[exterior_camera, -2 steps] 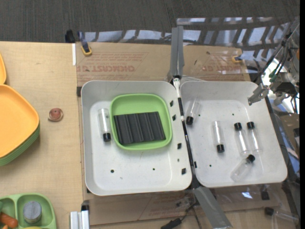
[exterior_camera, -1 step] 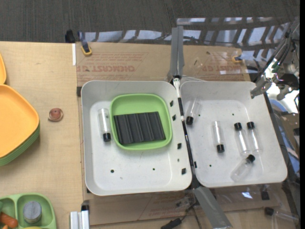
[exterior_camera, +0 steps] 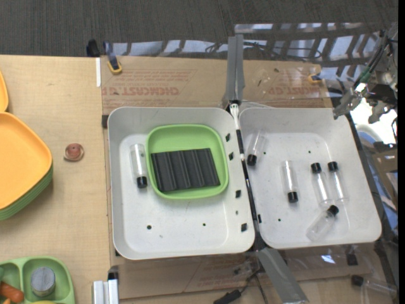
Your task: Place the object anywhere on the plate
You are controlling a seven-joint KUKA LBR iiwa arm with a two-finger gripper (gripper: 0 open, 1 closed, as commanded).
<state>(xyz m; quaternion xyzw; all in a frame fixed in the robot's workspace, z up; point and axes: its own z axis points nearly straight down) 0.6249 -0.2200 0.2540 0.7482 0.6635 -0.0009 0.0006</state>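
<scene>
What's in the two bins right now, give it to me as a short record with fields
left bin: green plate with a dark ribbed pad on it; one clear vial beside the plate, on the side away from the other bin
right bin: five clear vials with black caps, first near the divider, others scattered
on plate: only the pad, no vial
outside bins: orange plates on the bench

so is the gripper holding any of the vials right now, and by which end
Cannot be told: the gripper sits at the far right edge, outside the right bin, too small and cluttered to read. The clear vials lie loose in the bins.
</scene>
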